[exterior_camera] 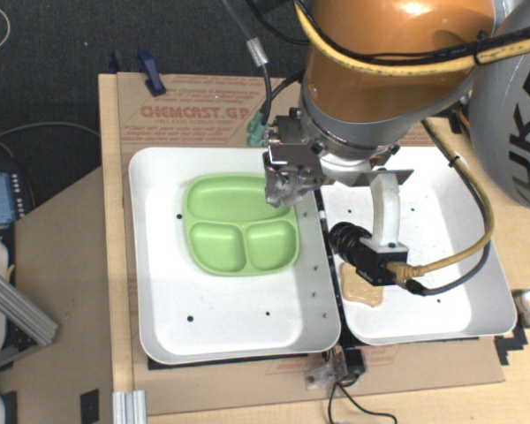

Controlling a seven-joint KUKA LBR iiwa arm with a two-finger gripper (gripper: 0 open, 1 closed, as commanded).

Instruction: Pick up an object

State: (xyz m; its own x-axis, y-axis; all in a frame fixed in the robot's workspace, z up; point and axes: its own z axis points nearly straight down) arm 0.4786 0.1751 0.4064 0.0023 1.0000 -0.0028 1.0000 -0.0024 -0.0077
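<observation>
Inside the left bin [159, 325], the green divided plate [238, 237] lies just beneath the hand [283, 188] (finger state unclear).

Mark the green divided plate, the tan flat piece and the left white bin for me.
Green divided plastic plate [234, 228]: camera view, on its central dividing ridge.
Tan flat piece [364, 291]: camera view, on its visible lower part in the right bin.
Left white bin [221, 321]: camera view, on bare floor below the plate.
</observation>
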